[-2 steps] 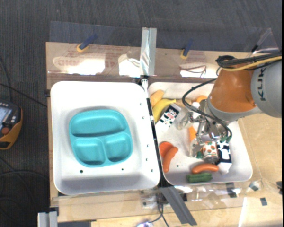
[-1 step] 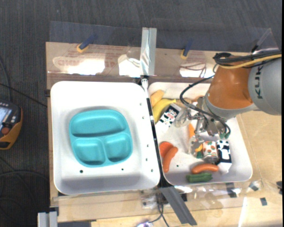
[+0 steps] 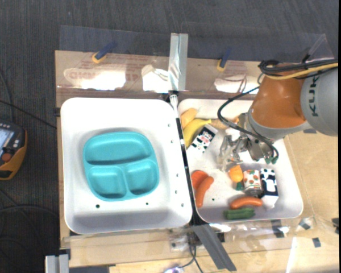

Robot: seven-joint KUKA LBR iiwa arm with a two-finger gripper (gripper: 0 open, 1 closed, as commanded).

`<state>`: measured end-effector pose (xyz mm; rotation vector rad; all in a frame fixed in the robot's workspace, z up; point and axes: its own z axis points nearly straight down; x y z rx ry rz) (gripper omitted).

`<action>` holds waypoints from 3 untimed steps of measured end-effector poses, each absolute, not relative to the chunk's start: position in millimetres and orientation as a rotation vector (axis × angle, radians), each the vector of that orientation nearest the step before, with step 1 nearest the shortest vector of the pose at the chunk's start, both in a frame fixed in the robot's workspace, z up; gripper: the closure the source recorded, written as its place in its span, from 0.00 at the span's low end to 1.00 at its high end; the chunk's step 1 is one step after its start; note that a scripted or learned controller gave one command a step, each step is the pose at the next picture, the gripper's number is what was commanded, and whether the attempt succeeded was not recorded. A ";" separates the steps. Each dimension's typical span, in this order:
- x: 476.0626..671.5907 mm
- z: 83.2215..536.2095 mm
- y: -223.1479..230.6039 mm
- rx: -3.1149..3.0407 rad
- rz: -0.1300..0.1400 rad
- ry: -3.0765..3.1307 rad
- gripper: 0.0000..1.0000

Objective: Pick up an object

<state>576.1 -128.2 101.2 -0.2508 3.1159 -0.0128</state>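
Worktop (image 3: 40,169): carries two shallow white bins side by side, with a tan board along the far edge.

Left bin (image 3: 74,209): holds one turquoise sectioned tray (image 3: 121,164), three compartments, lying flat at the bin's middle.

Right bin (image 3: 292,201): holds the loose items.
- Banana (image 3: 188,125), yellow, in the far left corner against the dividing wall.
- Black-and-white patterned carton (image 3: 203,139), just beside the banana, tilted.
- Orange pepper-like piece (image 3: 201,183), curved, by the left wall at mid-depth.
- Small orange piece (image 3: 236,173), near the bin's middle, directly under the claw.
- Printed box with red and orange dots (image 3: 252,181), touching a black-and-white box (image 3: 268,182) on its right.
- Orange sausage-shaped piece (image 3: 247,202) and green pod-shaped piece (image 3: 240,213), lying near the near edge, touching each other.

Arm (image 3: 284,104): grey with orange band, reaching in over the right bin's far right corner.

Claw (image 3: 238,152): lowered over the bin's middle, fingers spread apart, nothing visible between them; tips close above the small orange piece, contact cannot be told.

Handheld controller (image 3: 4,147): off the worktop's left edge.
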 end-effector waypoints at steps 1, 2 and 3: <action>499.6 92.6 -153.4 -0.798 -0.013 3.019 1.00; 503.6 93.7 -151.7 -0.800 -0.018 3.006 0.00; 506.9 91.3 -116.5 -1.084 -0.021 2.935 0.00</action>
